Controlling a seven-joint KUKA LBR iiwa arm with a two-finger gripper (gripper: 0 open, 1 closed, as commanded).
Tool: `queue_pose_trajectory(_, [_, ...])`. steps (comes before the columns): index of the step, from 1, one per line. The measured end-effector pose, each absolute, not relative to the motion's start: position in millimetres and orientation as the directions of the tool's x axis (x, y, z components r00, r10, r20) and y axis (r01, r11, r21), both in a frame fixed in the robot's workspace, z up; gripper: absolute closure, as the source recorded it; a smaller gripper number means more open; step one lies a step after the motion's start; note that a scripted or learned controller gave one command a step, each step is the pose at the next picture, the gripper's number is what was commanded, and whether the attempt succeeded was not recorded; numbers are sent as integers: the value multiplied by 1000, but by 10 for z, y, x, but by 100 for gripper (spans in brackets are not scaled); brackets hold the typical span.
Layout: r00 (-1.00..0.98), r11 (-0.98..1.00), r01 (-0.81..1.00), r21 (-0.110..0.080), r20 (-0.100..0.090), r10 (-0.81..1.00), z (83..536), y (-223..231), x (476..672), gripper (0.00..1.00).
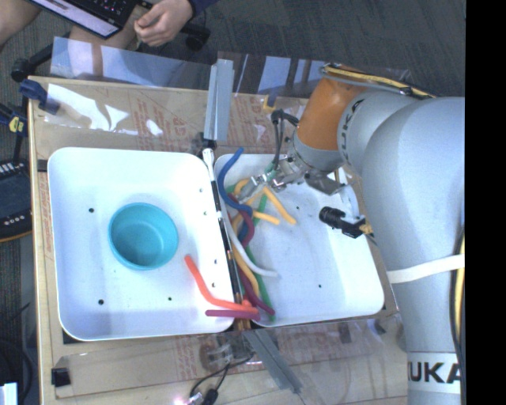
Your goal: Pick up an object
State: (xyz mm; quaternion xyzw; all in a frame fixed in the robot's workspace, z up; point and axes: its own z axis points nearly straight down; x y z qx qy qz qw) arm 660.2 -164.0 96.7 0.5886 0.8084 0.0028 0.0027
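Note:
My gripper (262, 184) is low in the right bin (332, 277), near its far left corner, right over a heap of bendy coloured sticks. Yellow sticks (274, 212) lie just under and in front of it. A blue stick (224, 171) curves along the bin's left wall beside it. Purple (246, 230), white (258, 266) and green (262, 297) sticks run down that wall toward the front. Nothing can be made out between the gripper's tips.
The left bin (79, 293) holds a blue bowl (143, 236) and an orange-red stick (204, 283) bent toward the divider; a magenta stick (228, 313) crosses the rim there. The grey arm (403, 190) covers the right bin's right side. A person's hand (162, 24) is at the top.

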Motion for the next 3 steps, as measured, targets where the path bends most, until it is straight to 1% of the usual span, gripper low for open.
queue_pose_trajectory(1, [-309, 309, 951, 9, -6, 951, 1089, -1654, 6613, 100])
queue_pose_trajectory(2, [-311, 311, 950, 9, -3, 950, 1084, -1636, 6615, 0])
queue_pose_trajectory(3, [-312, 312, 950, 16, -10, 950, 1235, -1653, 6641, 100])
